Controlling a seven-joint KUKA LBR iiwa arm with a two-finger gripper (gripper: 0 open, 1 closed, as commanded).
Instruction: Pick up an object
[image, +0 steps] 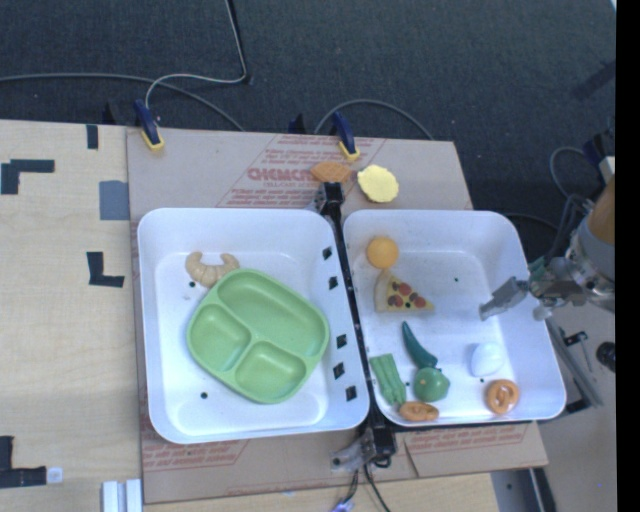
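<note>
Down near the front edge, a pretzel (502, 396) and a white egg (487, 358) are lying in the right bin (455, 228). Off by that bin's right wall, the jaws (503, 298) are hanging apart and holding nothing. They might be bumping the wall or sliding off the round egg.

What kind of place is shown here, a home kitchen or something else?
Probably a robotics lab bench, not a kitchen: two white bins sit on clamped cardboard, the food, like the pizza slice, looks like toys, and loose cables run behind.
</note>
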